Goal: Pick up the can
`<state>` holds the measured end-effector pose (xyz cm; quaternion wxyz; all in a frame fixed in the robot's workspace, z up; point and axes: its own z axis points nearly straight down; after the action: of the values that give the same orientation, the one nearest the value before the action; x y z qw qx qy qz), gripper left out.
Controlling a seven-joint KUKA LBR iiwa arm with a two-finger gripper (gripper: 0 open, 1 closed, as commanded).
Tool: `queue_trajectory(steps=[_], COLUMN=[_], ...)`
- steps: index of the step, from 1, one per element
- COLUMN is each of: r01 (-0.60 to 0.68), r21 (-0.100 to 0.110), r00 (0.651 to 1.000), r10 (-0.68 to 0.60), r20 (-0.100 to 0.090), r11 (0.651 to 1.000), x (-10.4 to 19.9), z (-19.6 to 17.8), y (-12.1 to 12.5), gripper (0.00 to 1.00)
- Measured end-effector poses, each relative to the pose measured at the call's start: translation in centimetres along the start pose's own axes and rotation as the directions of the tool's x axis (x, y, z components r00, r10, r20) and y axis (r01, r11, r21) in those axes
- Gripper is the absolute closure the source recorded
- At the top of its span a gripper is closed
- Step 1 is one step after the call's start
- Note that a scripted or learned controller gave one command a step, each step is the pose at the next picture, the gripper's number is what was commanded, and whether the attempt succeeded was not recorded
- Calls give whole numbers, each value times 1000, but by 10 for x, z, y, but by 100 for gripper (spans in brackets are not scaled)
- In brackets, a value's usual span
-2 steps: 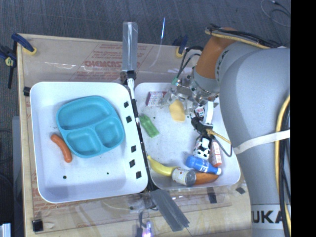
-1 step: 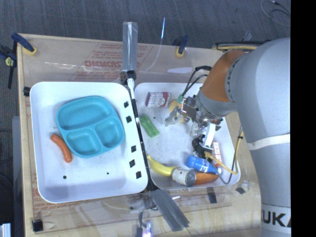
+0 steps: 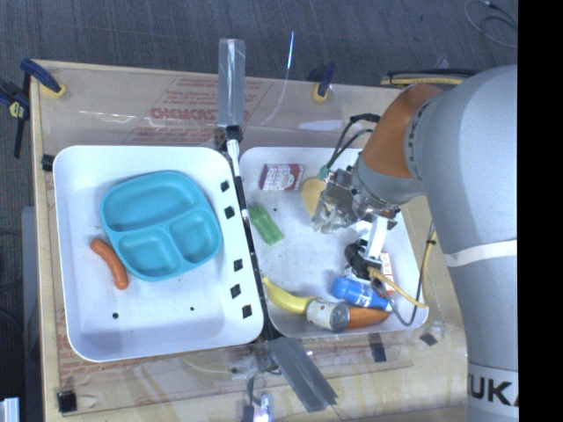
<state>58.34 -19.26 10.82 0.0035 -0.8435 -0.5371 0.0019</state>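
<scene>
Arm (image 3: 466,192) bent over, probably above right bin (image 3: 299,315)

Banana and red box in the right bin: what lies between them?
In the camera view, the green block lies on the bin floor between the red box and the banana.

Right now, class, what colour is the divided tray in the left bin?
Light blue tray, seen in the camera view.
</scene>
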Motion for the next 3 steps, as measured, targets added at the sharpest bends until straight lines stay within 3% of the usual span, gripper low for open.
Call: queue_trajectory(steps=[1,2,3], r01=[0,-138,-191], r21=[0,-2,-2], r00=[1000,990,982], r10=[0,138,191], r20=[0,0,0], r11=[1000,990,982], x=[0,-29,19], z=[0,-77,-39], y=[0,-64,22], gripper=[0,0,0])
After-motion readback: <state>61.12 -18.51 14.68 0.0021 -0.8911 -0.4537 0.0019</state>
